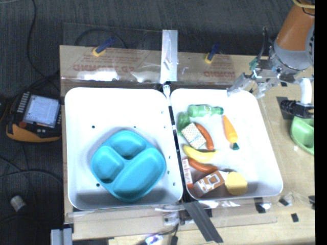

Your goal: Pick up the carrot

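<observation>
The carrot (230, 130) is orange with a dark green tip and lies lengthwise in the right part of the right bin (265, 137), apart from the other toys. My gripper (246, 86) hovers over the bin's far right corner, well above and beyond the carrot. Its fingers are spread, with nothing between them.
Left of the carrot lie a green bottle (203, 110), a checkered box (191, 133), a sausage (204, 135), a banana (198, 154), a brown carton (208, 182) and a yellow piece (236, 182). A blue divided plate (127, 163) fills the left bin. A green object (303, 132) sits outside at the right.
</observation>
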Available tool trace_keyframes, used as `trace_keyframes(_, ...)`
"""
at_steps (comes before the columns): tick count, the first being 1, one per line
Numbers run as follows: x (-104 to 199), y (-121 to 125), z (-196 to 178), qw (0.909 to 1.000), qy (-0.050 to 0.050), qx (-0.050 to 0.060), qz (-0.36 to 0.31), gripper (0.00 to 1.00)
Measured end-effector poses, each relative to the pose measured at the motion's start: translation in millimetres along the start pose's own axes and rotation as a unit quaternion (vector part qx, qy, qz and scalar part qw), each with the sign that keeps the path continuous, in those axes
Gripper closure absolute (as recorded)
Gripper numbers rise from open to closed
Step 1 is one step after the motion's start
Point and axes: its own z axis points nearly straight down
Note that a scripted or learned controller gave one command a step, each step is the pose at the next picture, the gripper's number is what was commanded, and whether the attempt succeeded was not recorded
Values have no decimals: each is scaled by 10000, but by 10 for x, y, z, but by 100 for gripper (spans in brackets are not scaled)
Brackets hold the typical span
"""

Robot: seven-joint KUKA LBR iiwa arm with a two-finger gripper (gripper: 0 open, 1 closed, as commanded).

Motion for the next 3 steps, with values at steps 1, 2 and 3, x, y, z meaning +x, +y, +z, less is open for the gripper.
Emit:
trace_keyframes(1,-215,-113,1407,9998,23,-39,194,0)
trace_keyframes(2,-150,0,1464,9853,25,156,1701,0)
trace_keyframes(3,-158,8,1386,9852,-20,110,1712,100)
